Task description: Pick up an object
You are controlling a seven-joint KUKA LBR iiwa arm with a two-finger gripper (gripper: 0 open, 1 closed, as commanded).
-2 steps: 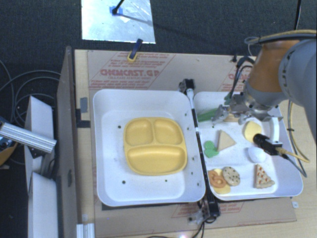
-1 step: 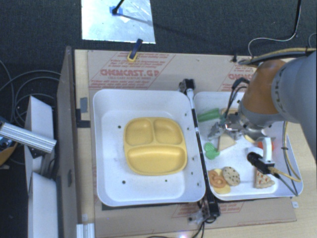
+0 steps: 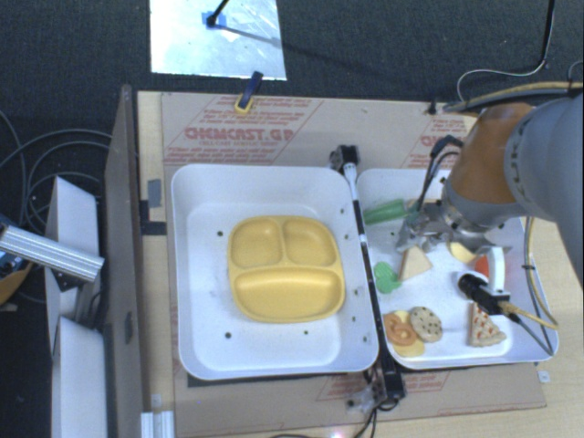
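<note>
Gripper (image 3: 418,237) low in the right bin (image 3: 522,356), centre-right of frame, just above the pale cheese wedge (image 3: 416,264); jaws' state: cannot tell. The wedge looks light, rigid, smooth; best pinched across its flat faces. Count: one wedge, one cookie (image 3: 425,322), one pizza slice (image 3: 484,328), one yellow tray (image 3: 285,268) in the left bin (image 3: 205,210).

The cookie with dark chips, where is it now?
The cookie lies near the front edge of the right bin, between an orange round piece and a pizza slice.
</note>
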